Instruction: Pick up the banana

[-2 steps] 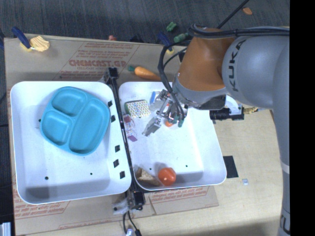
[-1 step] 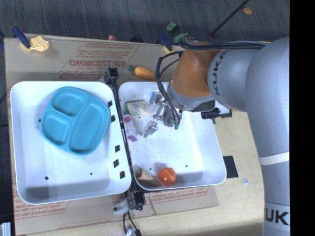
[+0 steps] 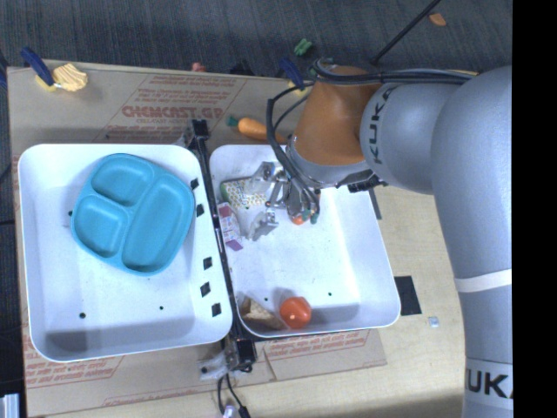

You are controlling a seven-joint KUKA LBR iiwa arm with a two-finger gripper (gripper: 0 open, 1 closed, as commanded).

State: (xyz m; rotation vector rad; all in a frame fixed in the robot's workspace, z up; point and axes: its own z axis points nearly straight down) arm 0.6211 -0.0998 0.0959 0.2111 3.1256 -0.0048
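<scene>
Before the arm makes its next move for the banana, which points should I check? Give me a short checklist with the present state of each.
1. Banana located: cannot tell; no clear banana shape shows in the right bin.
2. Claw over the right bin: ok, near its back left part.
3. Something held in the claw: cannot tell.
4. Clutter under the claw: not ok; a patterned packet lies beside it.
5. Orange ball away from the claw: ok, at the front wall.
6. Blue plate out of the way: ok, in the left bin.
</scene>
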